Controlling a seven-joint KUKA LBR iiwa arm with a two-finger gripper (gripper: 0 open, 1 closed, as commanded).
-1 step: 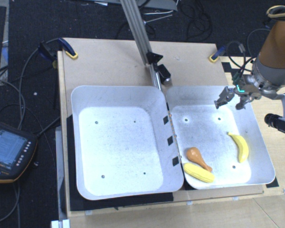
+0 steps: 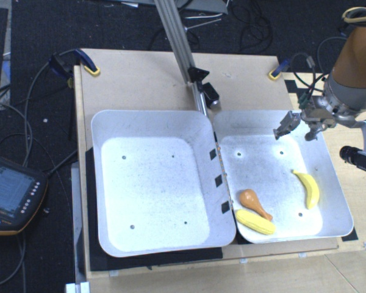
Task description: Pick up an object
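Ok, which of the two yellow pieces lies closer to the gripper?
The curved banana by the right bin's right wall; the other yellow piece lies at the front edge, beside the orange pear-shaped piece.

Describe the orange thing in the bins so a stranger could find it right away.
Look in the right-hand bin, near its front left corner. The small orange pear-shaped toy lies there, touching a yellow banana in front of it. It is the bin's one orange item; the others are yellow.

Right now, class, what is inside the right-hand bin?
Inside the right bin: a curved banana, an orange pear-shaped toy and another yellow piece. Whatever lies beneath them is covered.
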